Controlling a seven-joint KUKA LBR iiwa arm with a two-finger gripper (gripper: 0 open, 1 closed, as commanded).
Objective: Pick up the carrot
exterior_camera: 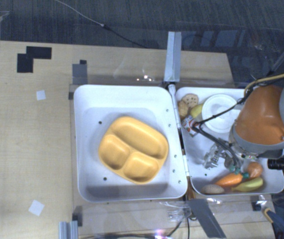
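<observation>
Carrot (pixel 230 179) lies in right bin (pixel 276 187), approx 6 o'clock edge, beside banana (pixel 249 184). Gripper (pixel 220 158) just above it at 11 o'clock; finger gap blurred, can't tell. Arm (pixel 262 116) hides bin's 3 o'clock part.

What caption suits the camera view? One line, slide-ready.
KUKA gripper hovers above the carrot in the right bin; yellow tray sits in the left bin.

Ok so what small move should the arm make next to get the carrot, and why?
Probably ease the tool down and slightly toward the bin's near edge. It hovers just above and left of the carrot, which lies among other items in the right bin, against a yellow-green piece.
</observation>
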